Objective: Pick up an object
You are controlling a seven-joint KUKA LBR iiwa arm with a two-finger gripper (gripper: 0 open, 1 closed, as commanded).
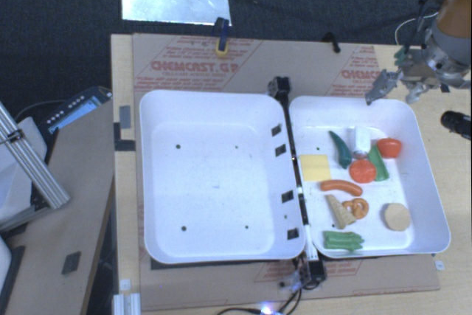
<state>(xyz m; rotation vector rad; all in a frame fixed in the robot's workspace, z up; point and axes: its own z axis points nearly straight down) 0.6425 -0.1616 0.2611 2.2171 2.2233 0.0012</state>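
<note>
The right bin point(424, 181) holds several toy foods: a yellow cheese slice point(316, 167), a green pepper point(341, 149), a white cylinder point(362, 140), two tomatoes point(362, 171) point(389, 148), a sausage point(341, 187), a pretzel point(358, 208), a round bun point(397, 217) and green beans point(343, 239). My gripper point(396, 90) hangs over the far rim of this bin, beyond the food. Its fingers point(375, 91) are spread open with nothing between them.
The left bin point(214, 173) sits beside the right one, with black clips point(280, 150) along the shared edge. A blue and yellow clamp point(221, 37) stands at the back. A metal rail point(29, 166) lies at far left.
</note>
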